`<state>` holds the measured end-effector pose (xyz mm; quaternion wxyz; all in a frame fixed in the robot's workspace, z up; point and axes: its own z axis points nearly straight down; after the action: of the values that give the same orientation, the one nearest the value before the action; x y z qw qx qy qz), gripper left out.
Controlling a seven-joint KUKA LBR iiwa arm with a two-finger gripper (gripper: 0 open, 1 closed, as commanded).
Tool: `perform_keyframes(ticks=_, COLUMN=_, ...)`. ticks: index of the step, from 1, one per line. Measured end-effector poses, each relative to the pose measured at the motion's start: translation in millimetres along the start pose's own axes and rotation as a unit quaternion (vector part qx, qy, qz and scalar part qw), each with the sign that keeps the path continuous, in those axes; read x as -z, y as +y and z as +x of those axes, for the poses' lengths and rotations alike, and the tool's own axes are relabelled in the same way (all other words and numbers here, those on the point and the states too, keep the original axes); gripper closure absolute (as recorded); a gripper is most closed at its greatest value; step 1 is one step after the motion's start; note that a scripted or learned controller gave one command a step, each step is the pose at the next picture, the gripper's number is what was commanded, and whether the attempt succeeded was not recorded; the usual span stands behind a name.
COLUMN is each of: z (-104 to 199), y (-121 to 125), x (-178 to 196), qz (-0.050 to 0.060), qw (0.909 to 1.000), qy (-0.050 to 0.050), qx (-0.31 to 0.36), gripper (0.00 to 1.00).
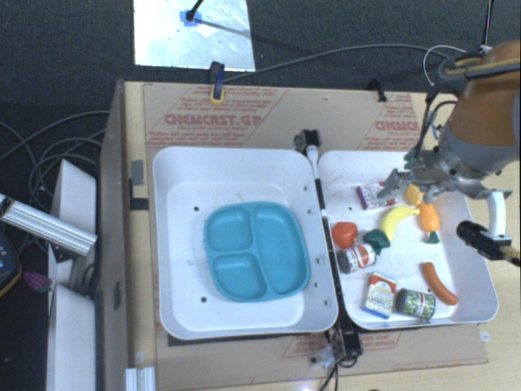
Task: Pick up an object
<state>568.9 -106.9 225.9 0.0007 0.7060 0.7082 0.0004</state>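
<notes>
I can't tell how the gripper is set: it hangs low over the right bin, at the far side, and the arm's bulk blurs it. Just beneath it I see a small yellow-orange piece, with a toy carrot and a banana right beside. Further out lie a red-and-white packet, a tomato, a small can, a sausage and a green-labelled tin (all loose). The left bin holds a blue divided plate.
</notes>
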Motion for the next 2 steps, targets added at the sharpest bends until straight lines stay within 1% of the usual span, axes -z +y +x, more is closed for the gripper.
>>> perform_keyframes(ticks=1, z=-40, y=17, x=-118, qz=0.001, qw=1.0000, qy=0.000, qx=-0.001, gripper=0.00)
perform_keyframes(ticks=2, z=-19, y=3, x=-142, qz=0.000, qw=1.0000, qy=0.000, qx=0.000, gripper=0.00)
